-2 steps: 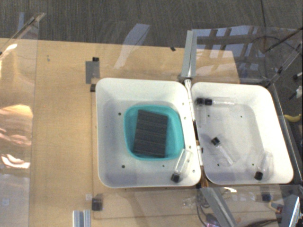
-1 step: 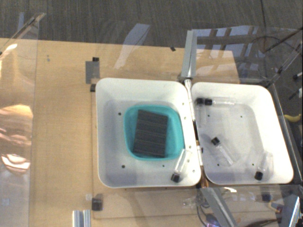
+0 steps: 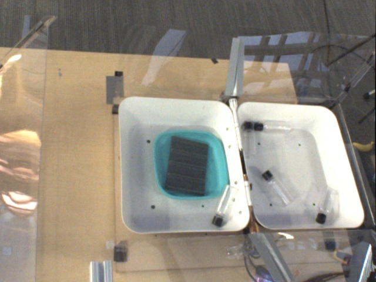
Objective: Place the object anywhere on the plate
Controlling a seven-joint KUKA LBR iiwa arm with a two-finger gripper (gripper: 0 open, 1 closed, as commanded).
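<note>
Judging the dark block [image 3: 188, 166] already flat on the teal plate [image 3: 160, 157], I'd withdraw high, avoiding the vial [image 3: 223, 204] just beside it; my gripper's state I cannot tell

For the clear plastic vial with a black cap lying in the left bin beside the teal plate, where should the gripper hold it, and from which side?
Grip the clear vial with the black cap at mid-body, from straight above, fingers closing across its narrow width. It lies flat, slanted, cap toward the bin's near wall, close beside the teal square plate; the bin's right wall crowds it.
</note>
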